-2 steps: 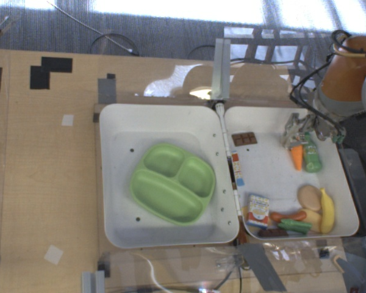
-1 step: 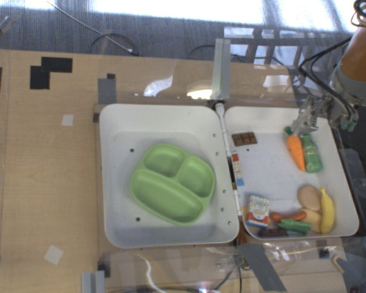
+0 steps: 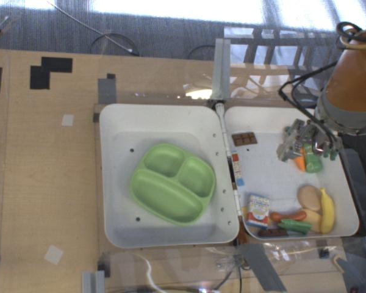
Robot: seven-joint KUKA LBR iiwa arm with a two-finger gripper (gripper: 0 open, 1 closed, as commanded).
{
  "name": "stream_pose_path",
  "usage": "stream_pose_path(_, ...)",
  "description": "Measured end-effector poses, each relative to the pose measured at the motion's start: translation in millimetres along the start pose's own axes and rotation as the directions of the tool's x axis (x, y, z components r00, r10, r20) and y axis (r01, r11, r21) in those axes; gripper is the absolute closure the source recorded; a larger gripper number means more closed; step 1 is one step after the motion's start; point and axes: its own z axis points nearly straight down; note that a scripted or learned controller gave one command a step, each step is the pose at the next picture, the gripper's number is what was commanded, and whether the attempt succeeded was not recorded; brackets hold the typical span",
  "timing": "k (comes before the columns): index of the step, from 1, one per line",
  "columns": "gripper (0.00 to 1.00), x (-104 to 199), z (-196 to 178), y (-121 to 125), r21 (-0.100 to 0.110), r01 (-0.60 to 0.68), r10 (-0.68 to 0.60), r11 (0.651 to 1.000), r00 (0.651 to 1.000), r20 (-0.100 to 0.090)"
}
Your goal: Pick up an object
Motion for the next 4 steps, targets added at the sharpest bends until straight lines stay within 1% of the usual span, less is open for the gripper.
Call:
stream_pose_path(1,1.00,-2.4,-11.4,-0.4,0.000,0.003,-0.003,1.000,1.000,0.008)
stream_pose_path(2,1.00,74.0,-7.9,31.4,0.001,-0.070,0.070,0.998,0.998,-0.004)
stream_pose_path(3,1.00,61.1,58.3,-32.8,0.001,0.309,-0.309,0.951,0.951,-0.007)
stream_pose_path(4,1.00,31.0,108.9,-106.0,0.001,0.445,-0.445,0.896,0.895,-0.007)
